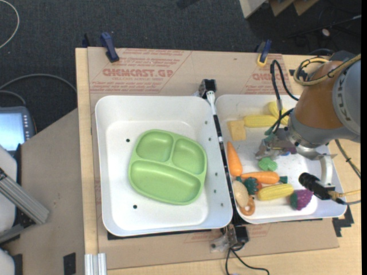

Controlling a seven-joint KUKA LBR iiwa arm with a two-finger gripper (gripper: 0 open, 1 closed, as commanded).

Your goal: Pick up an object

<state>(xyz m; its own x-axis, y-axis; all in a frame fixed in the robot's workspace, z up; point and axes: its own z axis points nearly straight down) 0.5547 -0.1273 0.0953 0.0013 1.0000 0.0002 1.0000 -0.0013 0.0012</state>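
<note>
The end effector (274, 148) hangs low in the right bin (327, 209), above toy vegetables (261, 177).

My arm (335, 105) reaches in from the right side, grey, with the orange band bulging above my wrist. I bend downward over the right-hand white bin (246, 100), wrist tilted toward its middle. My claw (270, 149) hangs low inside that bin, pointing down and to the left, its metal tips close to the bin's floor.
</note>
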